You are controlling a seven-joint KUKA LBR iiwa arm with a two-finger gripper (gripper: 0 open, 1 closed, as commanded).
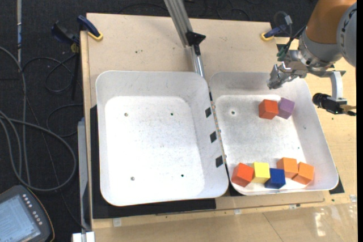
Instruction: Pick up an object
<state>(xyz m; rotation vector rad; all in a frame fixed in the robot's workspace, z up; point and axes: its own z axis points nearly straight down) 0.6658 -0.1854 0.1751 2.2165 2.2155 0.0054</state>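
A: What runs off the picture?

B: The arm (334, 14) is cut by the right edge, so just its orange band and wrist show. A grey screen device (20, 218) at the lower left corner is clipped by the left and bottom edges.

A: And the gripper (277, 80)?

B: Small and dark over the right bin's (320, 139) far rim; its fingers blur together, so their spacing can't be read.

A: Any blocks hidden?

B: Along that bin's near edge, the blue block (276, 178) covers part of the yellow block (261, 170), and the two orange blocks (297, 169) at the near right corner overlap.
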